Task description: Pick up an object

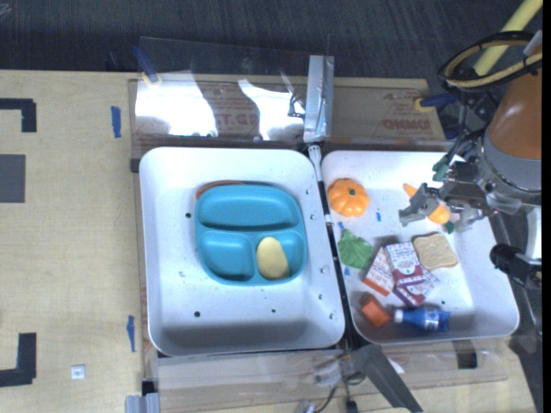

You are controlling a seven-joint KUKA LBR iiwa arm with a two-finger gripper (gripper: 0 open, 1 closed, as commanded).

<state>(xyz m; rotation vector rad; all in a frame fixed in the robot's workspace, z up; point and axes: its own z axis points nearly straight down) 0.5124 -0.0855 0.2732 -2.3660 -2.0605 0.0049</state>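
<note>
In the camera view the gripper (428,203) hangs over the right bin (495,312), its jaws apart with nothing between them. A small orange piece (440,214) sits just beside the jaws. Below lies a flat slice of toast (434,250); to the left, a ribbed orange pumpkin (348,196), well apart. The left bin (164,256) holds a smooth blue divided tray (232,231) bearing a yellow egg-shaped lump (272,257).

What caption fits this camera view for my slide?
Gripper poised over the right bin beside a toy pumpkin; left bin holds a blue tray.
</note>
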